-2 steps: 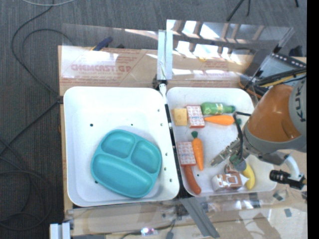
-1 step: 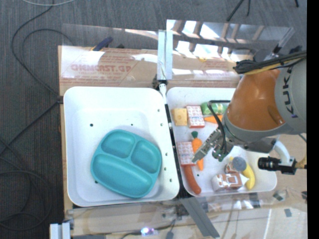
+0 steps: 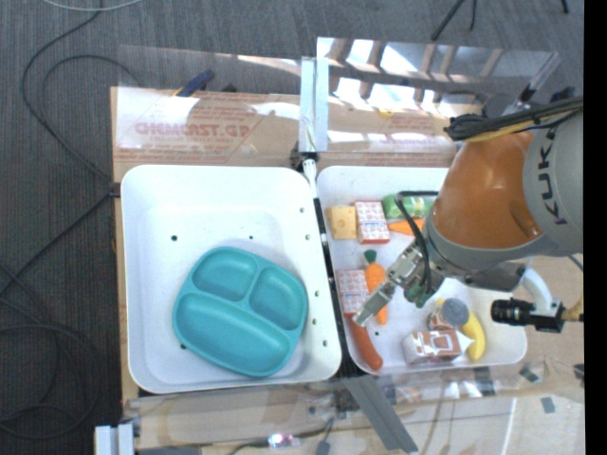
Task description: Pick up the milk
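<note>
The arm reaches in from the right over the right bin [image 3: 517,349], its orange wrist hanging above the toy food so the gripper [image 3: 384,297] points down and to the left, toward the bin's inner wall. The gripper hangs over the carrot [image 3: 376,278], with a small printed carton [image 3: 352,290] just beside it to the left and a red sausage [image 3: 365,343] just below; the fingers [image 3: 376,303] look slightly parted and released, with nothing between them. The milk [image 3: 434,345], a small carton with a brown and white label lying on its side, rests near the front edge of the same bin, touching a banana [image 3: 474,337] and just below a grey disc [image 3: 456,310]. It lies apart from the gripper, to its lower right, so the gripper is probably not yet lined up for it. The left bin [image 3: 152,197] holds a teal divided plate [image 3: 241,311], well away from the work.
</note>
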`<state>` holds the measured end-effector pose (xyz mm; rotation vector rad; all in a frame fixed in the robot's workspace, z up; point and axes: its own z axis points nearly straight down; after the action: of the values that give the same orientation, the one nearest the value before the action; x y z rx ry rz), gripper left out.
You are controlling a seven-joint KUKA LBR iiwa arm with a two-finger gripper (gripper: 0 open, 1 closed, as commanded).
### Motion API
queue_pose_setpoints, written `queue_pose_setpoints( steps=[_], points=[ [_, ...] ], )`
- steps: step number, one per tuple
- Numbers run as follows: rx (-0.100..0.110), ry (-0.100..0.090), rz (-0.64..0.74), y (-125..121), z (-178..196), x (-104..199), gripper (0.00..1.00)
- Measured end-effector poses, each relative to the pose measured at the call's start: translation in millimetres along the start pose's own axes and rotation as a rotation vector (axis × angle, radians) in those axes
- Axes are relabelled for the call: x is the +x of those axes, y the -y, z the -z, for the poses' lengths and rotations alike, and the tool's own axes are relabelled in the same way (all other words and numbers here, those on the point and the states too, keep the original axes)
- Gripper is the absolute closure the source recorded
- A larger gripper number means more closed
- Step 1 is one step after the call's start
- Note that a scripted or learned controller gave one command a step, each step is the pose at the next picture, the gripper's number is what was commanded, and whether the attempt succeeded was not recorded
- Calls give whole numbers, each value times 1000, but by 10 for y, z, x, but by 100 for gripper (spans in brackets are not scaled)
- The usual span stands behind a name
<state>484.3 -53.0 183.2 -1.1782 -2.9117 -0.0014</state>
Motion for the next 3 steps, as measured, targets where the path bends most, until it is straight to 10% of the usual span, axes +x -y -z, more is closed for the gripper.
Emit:
queue_pose_setpoints(
  steps=[1,2,3],
  points=[
    [1,3,76,589,630,-588,0],
    [-5,7,107,764,-733,-830,0],
    [-6,4,107,751,-654,-819,100]
  ],
)
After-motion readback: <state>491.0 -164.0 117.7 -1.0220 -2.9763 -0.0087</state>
